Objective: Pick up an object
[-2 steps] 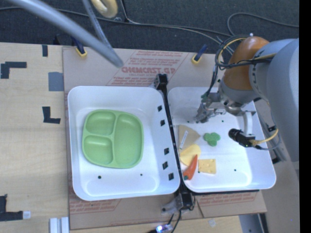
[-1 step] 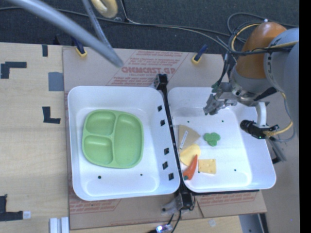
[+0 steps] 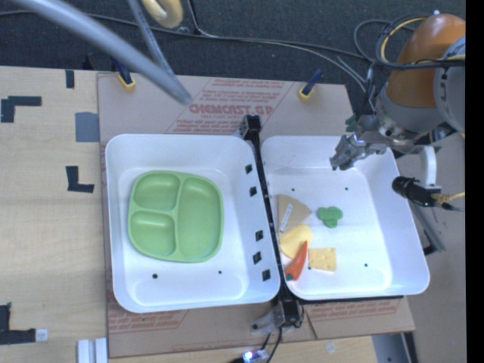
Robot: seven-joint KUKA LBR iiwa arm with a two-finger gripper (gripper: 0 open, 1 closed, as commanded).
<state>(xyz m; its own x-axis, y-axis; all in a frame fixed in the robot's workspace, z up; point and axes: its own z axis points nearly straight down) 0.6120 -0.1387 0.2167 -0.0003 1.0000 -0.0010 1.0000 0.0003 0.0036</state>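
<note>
In the right bin [image 3: 378, 271], the small items crowd the left near part: a tan wedge [image 3: 291, 210], green piece [image 3: 329, 216], yellow piece [image 3: 294, 240], orange carrot [image 3: 298, 262] and cracker [image 3: 323, 259]. Its right half and far left floor lie bare. The green plate [image 3: 176, 216] fills most of the left bin [image 3: 121, 278].

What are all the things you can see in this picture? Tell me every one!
bins: two, white, side by side on the bench
divided plate: one, light green, in the left bin
broccoli piece: one, green, middle of the right bin
cheese wedge: one, pale yellow, right bin near the divider
banana-like piece: one, yellow, below the wedge
carrot: one, orange-red, beside it
cracker square: one, yellow, right of the carrot
arm: one, grey and orange, at right
gripper: one, dark, over the right bin's top edge
</note>
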